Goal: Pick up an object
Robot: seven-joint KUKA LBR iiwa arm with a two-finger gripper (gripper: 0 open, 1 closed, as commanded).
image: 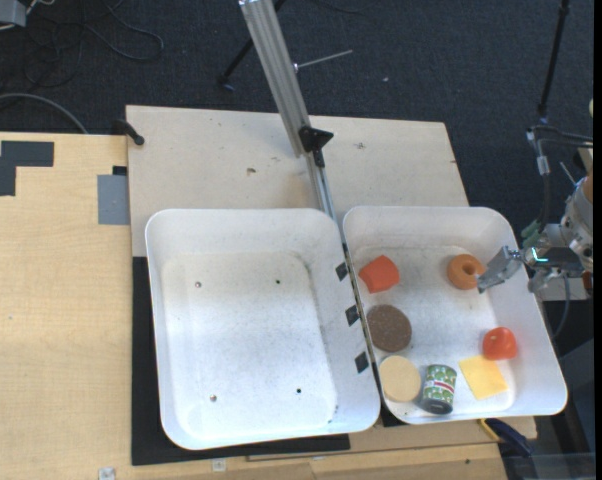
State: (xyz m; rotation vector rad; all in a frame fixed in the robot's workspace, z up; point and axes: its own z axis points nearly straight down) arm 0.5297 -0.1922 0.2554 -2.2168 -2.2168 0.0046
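The right white bin (521,400) holds several objects. An orange ring-shaped doughnut (466,270) lies near its right wall. A red-orange block (379,273) sits at the bin's left side, with a brown disc (389,327) below it and a tan disc (400,378) lower still. A green can (439,388) lies on its side beside a yellow block (483,376), and a small red fruit (499,343) sits above that block. My gripper (499,267) reaches in over the right rim, just right of the doughnut and close to it. Nothing is seen held in it.
The left white bin (181,238) stands beside the right one, with black clips along the shared rim. A slanted aluminium bar (281,78) rises behind the bins. A wooden bench surface (51,298) lies to the left.
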